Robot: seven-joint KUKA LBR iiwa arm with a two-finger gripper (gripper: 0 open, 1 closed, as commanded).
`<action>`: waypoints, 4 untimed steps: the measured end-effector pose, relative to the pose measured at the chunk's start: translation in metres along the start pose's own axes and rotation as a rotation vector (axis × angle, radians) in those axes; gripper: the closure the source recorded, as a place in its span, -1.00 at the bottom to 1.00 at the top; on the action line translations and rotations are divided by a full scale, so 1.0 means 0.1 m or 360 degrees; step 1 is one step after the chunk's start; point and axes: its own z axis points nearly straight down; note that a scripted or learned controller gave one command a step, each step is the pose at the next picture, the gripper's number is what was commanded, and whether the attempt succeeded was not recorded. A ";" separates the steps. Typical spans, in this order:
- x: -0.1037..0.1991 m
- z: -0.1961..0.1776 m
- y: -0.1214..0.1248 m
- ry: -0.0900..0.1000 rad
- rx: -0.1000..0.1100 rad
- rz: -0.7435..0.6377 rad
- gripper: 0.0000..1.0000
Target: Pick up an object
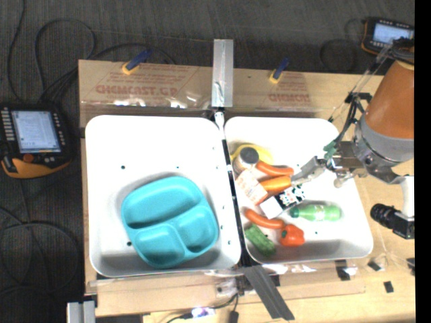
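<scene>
1. Objects for picking lay heaped in the right bin (350,244): an orange carrot (274,169), a green bottle (315,212), a red pepper (291,235) and a small carton (250,185).
2. The gripper (304,173) hung over that heap, close above the carrot.
3. Whether the jaws were open or gripped anything could not be told.
4. A blue divided tray (168,219) sat in the left bin (108,140).

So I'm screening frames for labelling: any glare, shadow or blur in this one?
Camera view: evenly lit, white bins bright but not blown out; soft shadow under the blue tray; pincer and toy pile slightly soft.
</scene>
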 end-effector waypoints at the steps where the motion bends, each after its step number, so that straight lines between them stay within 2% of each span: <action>1: 0.47 0.27 0.14 0.0000 0.0002 0.0011 -1.00; 2: 0.09 0.97 0.64 0.0000 0.0000 -0.0126 -1.00; 3: -0.17 1.75 0.76 0.0001 -0.0004 -0.0271 -1.00; 4: -0.50 1.92 0.55 -0.0003 -0.0023 -0.0438 -1.00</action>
